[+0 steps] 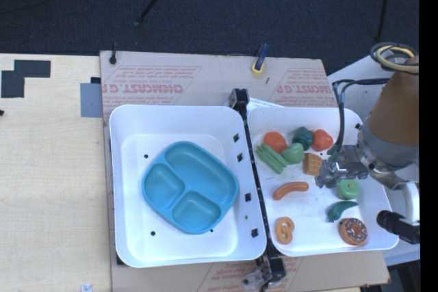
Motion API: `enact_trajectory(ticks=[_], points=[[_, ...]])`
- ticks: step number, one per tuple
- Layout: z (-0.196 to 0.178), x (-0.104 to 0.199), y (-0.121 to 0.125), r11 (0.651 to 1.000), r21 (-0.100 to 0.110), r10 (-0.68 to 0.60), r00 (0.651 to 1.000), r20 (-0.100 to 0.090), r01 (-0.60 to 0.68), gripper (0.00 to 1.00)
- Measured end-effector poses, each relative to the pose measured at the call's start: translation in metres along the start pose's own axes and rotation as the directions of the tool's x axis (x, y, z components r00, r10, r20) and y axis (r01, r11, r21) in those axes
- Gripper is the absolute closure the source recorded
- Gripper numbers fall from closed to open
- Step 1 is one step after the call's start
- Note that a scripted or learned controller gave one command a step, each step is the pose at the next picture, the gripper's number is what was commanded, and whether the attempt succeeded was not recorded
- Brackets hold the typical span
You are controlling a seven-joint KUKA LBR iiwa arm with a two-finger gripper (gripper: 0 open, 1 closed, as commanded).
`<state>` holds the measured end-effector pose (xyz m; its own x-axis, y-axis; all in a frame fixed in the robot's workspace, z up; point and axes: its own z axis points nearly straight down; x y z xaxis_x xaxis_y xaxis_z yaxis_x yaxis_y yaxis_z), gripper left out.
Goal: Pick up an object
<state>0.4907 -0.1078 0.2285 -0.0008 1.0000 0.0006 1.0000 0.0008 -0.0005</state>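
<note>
From my remote seat I see the doughnut (354,231) and pretzel (284,229) nearest, then the light, rigid sausage (291,189) mid-bin (best pinched across its middle), beyond it the end effector (333,173), whose spread I cannot tell.

Cardboard sheet (205,82): red print, upside down, unreadable.

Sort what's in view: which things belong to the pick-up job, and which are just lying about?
Job:
gripper, low in the right bin
hot dog
pretzel
doughnut
tomato
green round piece beside the gripper

Lying about:
blue plate in the left bin
yellow clamp
</note>
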Motion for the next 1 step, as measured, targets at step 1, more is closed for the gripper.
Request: enact_trajectory(ticks=[1], points=[[0.0112, 0.0533, 0.0188, 1.000, 0.003, -0.005, 1.000, -0.002, 0.005, 1.00]])
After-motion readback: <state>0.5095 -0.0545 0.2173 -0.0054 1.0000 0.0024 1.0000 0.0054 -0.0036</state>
